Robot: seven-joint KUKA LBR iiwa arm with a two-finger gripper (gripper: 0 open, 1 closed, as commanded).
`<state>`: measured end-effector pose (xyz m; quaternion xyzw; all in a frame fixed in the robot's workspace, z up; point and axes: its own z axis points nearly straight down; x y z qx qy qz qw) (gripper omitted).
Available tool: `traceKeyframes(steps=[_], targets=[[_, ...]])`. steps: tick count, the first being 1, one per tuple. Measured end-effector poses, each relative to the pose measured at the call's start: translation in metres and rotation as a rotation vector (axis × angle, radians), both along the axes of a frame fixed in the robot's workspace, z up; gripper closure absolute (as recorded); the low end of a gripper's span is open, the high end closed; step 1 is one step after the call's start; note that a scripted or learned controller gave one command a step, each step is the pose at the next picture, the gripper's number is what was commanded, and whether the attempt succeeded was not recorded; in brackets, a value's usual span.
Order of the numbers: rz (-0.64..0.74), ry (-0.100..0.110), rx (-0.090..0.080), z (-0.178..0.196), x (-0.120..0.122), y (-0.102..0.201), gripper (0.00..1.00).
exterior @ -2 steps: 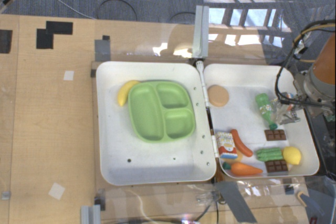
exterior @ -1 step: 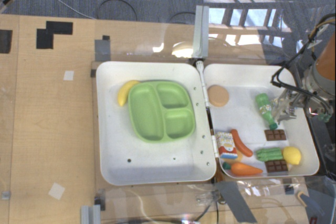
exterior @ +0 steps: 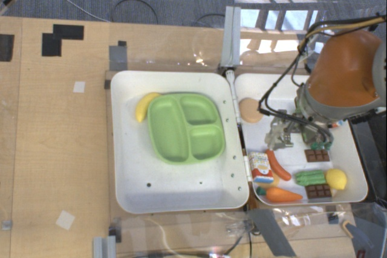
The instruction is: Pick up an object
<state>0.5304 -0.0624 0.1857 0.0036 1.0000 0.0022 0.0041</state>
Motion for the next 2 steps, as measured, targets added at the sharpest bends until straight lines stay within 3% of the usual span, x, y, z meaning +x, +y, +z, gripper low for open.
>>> traceKeyframes(steps=[1,2], targets=[[0.319,-0.006,-0.012,0.067,-0.02,-0.076,1.0],[0.507,0.001,-0.009,0.022,-0.004,-0.144,1.0]])
